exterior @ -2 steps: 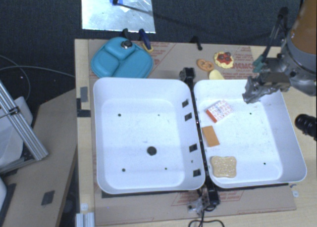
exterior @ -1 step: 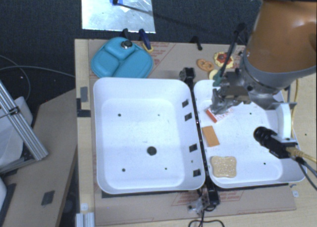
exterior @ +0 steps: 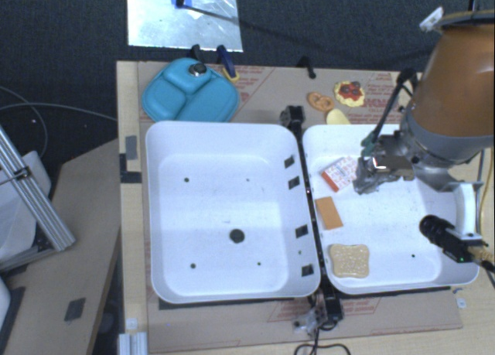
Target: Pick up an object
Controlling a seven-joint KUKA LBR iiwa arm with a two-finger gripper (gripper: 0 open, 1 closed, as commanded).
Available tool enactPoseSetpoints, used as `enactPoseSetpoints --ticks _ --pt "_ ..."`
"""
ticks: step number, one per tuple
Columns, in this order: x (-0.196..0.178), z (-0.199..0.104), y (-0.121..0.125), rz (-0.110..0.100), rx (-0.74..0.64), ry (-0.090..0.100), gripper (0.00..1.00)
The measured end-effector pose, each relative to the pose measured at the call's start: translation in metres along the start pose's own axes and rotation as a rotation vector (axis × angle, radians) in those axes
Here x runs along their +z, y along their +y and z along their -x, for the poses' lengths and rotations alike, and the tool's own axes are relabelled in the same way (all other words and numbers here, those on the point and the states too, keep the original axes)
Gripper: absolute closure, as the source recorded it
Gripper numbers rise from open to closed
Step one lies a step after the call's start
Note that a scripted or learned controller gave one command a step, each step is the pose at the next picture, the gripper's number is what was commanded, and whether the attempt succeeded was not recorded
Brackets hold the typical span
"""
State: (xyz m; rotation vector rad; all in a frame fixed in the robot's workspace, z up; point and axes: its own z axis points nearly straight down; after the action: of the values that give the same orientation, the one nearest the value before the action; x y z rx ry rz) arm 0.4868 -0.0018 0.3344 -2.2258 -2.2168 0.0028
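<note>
**Over the right bin, tool low beside a small packet**

Inside the right bin (exterior: 433,268), near its upper left corner, lies a small red-and-white packet (exterior: 338,172), flat and turned at a slant. Just right of it hangs the tool (exterior: 369,179), a grey metal cluster low over the bin floor; whether its fingers are spread or closed cannot be told from this angle, and nothing shows between them. Below the packet, close to the bin's left wall, lies a flat orange-brown rectangle (exterior: 329,212), and nearer the front edge sits a pale, speckled square like a cracker or sponge (exterior: 349,260). The three lie apart from one another.

The grey arm (exterior: 456,83) with its broad orange band comes in from the right and covers the bin's far right corner. A black cylindrical part (exterior: 442,236) sits over the right side of the bin floor.

The left bin (exterior: 224,214) is white and shallow, with a small dark round thing (exterior: 237,236) near its middle. Both bins rest on a cardboard-covered counter (exterior: 263,83). Behind the left bin lies a blue sectioned tray (exterior: 191,92); behind the right one, a few small toy foods (exterior: 349,93) in red, orange and yellow. Dark carpet (exterior: 62,29) surrounds the counter, with a shiny metal sheet (exterior: 182,5) lying on it further back.
</note>
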Motion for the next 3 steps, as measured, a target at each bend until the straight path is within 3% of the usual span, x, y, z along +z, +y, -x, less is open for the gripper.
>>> enactPoseSetpoints --ticks 1,2,3 --pt "-0.020 -0.069 0.000 0.005 -0.015 0.003 1.00" --pt "-0.063 -0.024 0.000 0.009 -0.001 0.001 1.00" --pt "-0.091 -0.073 0.000 0.007 -0.012 0.003 1.00"
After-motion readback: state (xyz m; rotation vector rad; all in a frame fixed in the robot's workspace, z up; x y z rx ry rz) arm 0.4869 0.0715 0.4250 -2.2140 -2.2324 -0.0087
